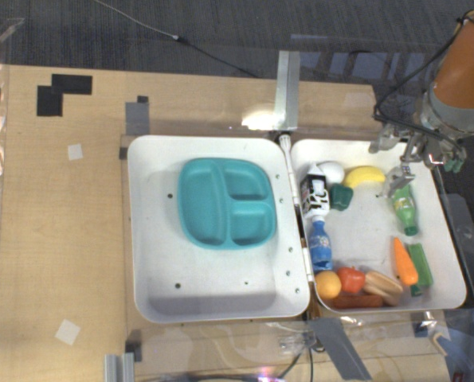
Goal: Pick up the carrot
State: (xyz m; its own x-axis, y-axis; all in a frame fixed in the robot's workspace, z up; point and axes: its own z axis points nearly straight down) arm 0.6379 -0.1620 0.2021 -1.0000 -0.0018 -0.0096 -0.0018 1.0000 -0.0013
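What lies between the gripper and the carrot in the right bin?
In the camera view, a green bottle lies between the gripper and the carrot.

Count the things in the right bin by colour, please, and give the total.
Yellow: 1, banana
Green: 3, bottle, cup, block
Orange: 2, carrot, orange
Blue: 1, bottle
Red: 1, tomato
Total: 8

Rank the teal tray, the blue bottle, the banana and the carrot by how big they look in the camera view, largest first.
1. Teal tray, by far the largest.
2. Blue bottle.
3 and 4. Carrot and banana look about alike, too close to rank.
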